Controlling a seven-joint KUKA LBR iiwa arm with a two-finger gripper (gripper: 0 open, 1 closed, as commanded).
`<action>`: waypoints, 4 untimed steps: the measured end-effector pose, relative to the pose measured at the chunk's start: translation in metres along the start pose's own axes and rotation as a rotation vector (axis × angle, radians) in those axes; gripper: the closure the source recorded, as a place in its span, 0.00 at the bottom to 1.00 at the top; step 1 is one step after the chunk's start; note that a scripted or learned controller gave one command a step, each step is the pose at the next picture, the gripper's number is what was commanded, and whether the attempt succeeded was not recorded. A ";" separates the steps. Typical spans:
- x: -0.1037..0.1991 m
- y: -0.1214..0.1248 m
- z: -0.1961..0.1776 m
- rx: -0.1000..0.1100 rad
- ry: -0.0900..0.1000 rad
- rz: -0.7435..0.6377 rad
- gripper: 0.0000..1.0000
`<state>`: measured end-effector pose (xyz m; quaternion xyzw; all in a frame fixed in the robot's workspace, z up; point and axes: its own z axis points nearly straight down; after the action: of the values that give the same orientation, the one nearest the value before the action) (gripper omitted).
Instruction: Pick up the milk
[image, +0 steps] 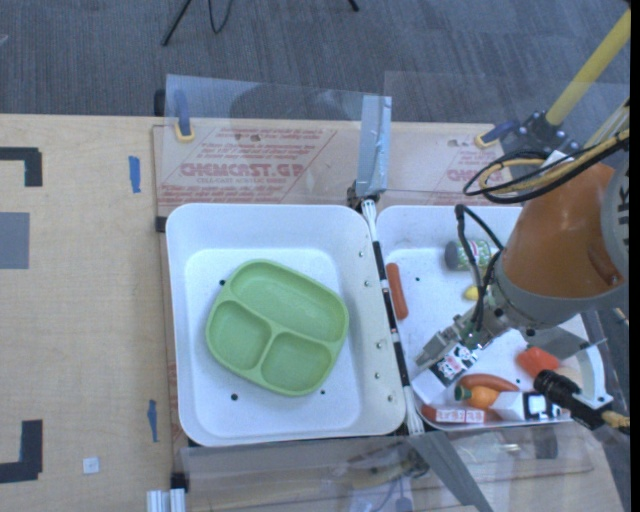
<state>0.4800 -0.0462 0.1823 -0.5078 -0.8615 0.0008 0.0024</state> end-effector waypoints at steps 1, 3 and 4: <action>0.032 0.018 0.000 -0.001 -0.001 -0.121 0.00; -0.005 0.038 -0.028 -0.005 -0.006 -0.458 0.00; -0.005 0.016 -0.050 -0.005 -0.006 -0.605 0.00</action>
<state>0.4964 -0.0430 0.2319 -0.2281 -0.9736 -0.0003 -0.0014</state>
